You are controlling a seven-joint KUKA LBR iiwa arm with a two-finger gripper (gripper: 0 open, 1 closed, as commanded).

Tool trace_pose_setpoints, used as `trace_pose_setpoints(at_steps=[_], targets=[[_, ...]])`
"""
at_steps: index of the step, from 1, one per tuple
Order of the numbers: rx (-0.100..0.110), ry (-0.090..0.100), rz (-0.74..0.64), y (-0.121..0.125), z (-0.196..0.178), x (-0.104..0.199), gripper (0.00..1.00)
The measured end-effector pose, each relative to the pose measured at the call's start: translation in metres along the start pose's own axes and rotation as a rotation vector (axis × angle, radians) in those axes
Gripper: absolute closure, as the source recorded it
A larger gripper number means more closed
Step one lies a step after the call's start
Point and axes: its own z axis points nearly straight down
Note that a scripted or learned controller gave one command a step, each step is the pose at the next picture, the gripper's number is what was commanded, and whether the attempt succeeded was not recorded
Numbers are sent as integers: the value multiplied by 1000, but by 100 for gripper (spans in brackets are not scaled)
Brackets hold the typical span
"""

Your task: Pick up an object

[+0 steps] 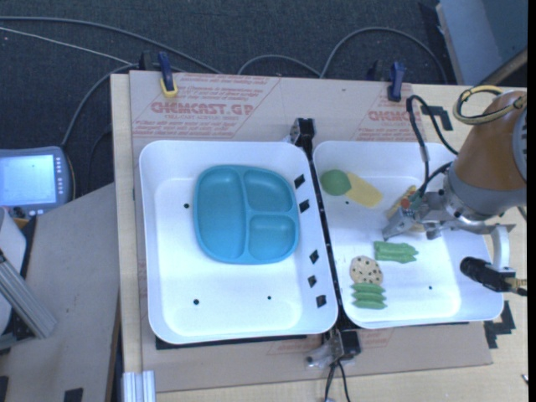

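Holding blue tray [246, 214]: left bin [167, 291]; toy foods: right bin [435, 304].

We record a single fixed camera mounted above the bench [251, 99], looking down at a slant. It stands far enough back to take in both white bins [167, 249] side by side, bench edges and surrounding floor, with the arm [494, 162] entering from the right.

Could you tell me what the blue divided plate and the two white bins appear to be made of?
The blue divided plate looks like moulded plastic with a matte finish: uniform colour, soft rounded compartment ridges. The left white bin and right white bin seem to be thin formed plastic, smooth and slightly glossy, with rounded corners and shallow rolled rims, though this is not certain.
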Motion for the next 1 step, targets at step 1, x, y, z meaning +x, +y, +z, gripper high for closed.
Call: trace_pose_setpoints(at_steps=[1], targets=[[-5,-2,1,1,-14,-1,100]])
